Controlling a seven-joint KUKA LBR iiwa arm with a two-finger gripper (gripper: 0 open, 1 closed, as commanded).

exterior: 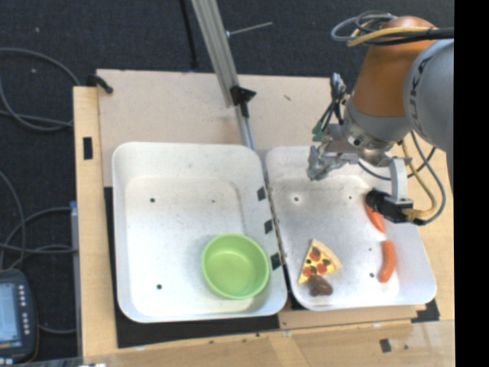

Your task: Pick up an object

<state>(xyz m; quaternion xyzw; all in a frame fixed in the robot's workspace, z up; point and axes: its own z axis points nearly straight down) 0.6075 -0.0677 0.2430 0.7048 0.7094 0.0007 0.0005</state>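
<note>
My gripper [318, 167] hangs over the far left part of the right bin [336, 205], above bare white floor, and nothing shows between its fingers. A toy pizza slice [318, 260] lies near the bin's front, with a small brown lump [320, 286] touching its near end. An orange sausage [387, 261] lies at the front right. Another orange piece [376, 219] sits by the right wall, partly under a black part of the arm.
A green bowl [234, 264] stands in the front right corner of the left bin [168, 197]. A slanted aluminium bar [218, 48] rises behind the bins. Cables hang around the arm's wrist at the right.
</note>
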